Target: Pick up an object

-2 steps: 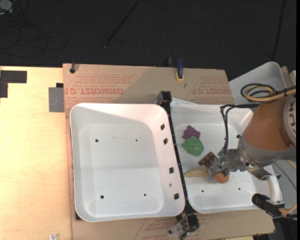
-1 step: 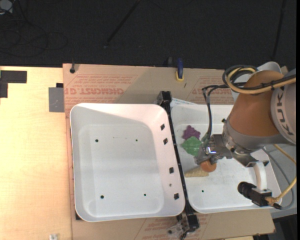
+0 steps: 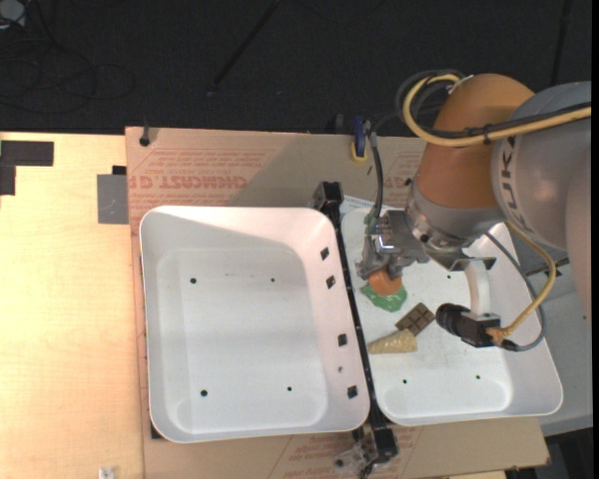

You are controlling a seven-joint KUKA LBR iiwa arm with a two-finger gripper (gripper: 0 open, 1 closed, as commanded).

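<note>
Where the grey arm (image 3: pixel 544 168) comes in from three o'clock, its tool (image 3: pixel 383 257) hangs low over the right bin (image 3: pixel 479 387), toward that bin's ten o'clock corner. Whether the tool is open or closed cannot be told from this angle, and nothing can be seen gripped in it.

Just at the tool's six o'clock, an orange and green toy (image 3: pixel 384 287) lies on the bin floor; whether the tool touches it is unclear. A brown block (image 3: pixel 414 319) sits near the toy, at its four o'clock. A tan cone (image 3: pixel 393 343) lies on its side at the toy's six o'clock, just beside the block.

At nine o'clock from the right bin, the left bin (image 3: pixel 240 347) stands alongside it, with black clips along the join. Both bins rest on a cardboard sheet (image 3: pixel 210 173) with red print, and the pale wooden worktop (image 3: pixel 50 317) stretches off toward nine o'clock.
</note>
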